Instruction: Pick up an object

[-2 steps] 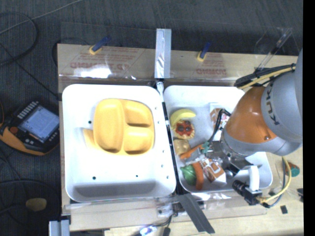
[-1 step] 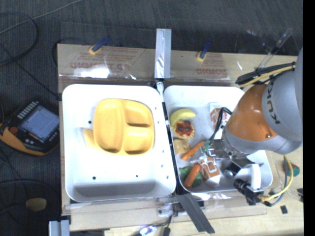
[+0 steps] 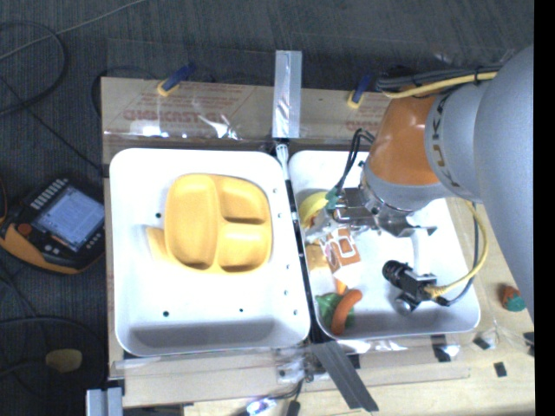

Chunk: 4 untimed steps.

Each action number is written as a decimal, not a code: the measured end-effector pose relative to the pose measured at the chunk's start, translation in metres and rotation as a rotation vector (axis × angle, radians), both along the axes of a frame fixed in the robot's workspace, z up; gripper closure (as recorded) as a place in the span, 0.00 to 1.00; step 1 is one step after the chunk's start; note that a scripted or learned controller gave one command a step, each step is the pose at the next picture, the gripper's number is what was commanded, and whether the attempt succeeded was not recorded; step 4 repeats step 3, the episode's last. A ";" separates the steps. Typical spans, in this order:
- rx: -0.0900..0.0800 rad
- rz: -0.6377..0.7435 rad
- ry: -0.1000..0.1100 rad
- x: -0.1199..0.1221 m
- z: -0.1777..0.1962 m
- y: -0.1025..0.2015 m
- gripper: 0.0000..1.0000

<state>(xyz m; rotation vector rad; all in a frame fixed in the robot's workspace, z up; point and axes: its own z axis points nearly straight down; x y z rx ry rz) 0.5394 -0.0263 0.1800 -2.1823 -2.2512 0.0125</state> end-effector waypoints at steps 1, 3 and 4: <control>-0.002 0.098 -0.001 0.023 0.091 0.010 1.00; -0.003 0.162 -0.001 0.079 0.000 0.009 1.00; -0.003 0.162 -0.001 0.079 0.000 0.009 1.00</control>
